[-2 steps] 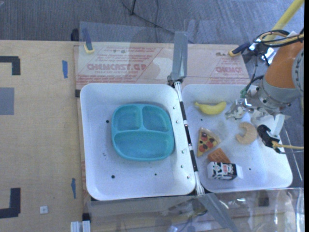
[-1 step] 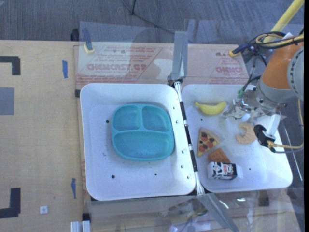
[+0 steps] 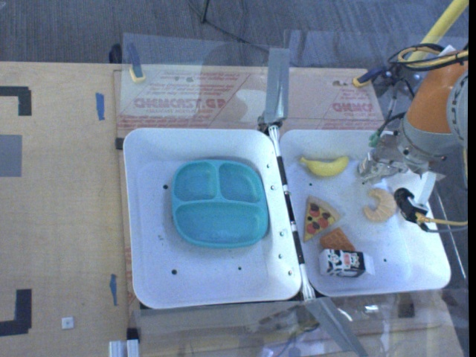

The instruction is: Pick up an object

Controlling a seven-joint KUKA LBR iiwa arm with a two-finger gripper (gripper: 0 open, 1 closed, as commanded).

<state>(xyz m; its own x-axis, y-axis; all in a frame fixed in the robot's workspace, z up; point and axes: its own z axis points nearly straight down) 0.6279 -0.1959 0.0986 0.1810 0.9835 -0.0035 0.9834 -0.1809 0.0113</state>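
In the right bin [image 3: 439, 270], gripper [image 3: 375, 168] near banana [image 3: 325, 166], grip unclear, about to reach down and grab.

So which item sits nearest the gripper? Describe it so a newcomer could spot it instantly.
Look in the right-hand shallow white bin, toward its far right side, just below the gripper. There lies a tan, crescent-shaped toy croissant. Unlike the yellow banana to its upper left and the pizza slice to its left, it is pale brown and curled.
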